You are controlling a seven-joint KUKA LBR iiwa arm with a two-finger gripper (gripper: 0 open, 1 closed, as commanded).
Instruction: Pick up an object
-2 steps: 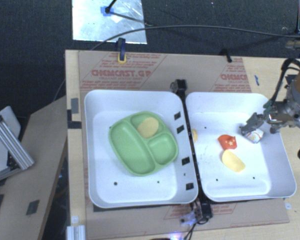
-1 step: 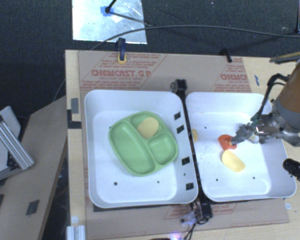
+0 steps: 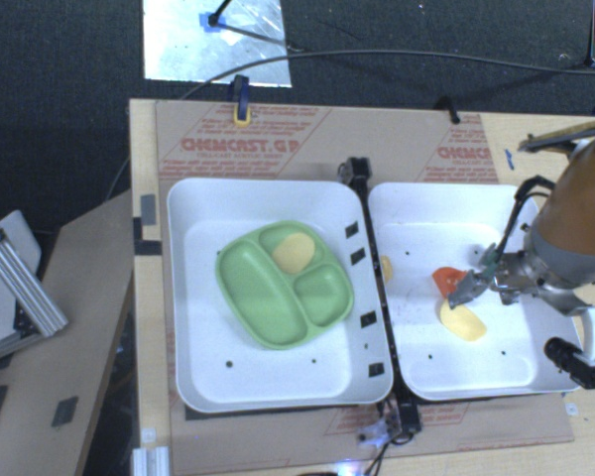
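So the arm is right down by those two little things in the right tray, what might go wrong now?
1. The orange piece and the yellow piece lie close together under the gripper, so it may nudge one while going for the other.
2. A pushed piece might slide across the smooth right bin, out of easy reach.

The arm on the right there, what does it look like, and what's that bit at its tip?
The arm is a thick rounded body, orange-brown on top with a grey section below it. A thin dark cable loops from its upper side down towards the tip. At the tip sits the hand, a small cluster of grey and dark metal parts narrowing to slim fingers. A black fitting sticks out beneath the arm, near the bin's edge.
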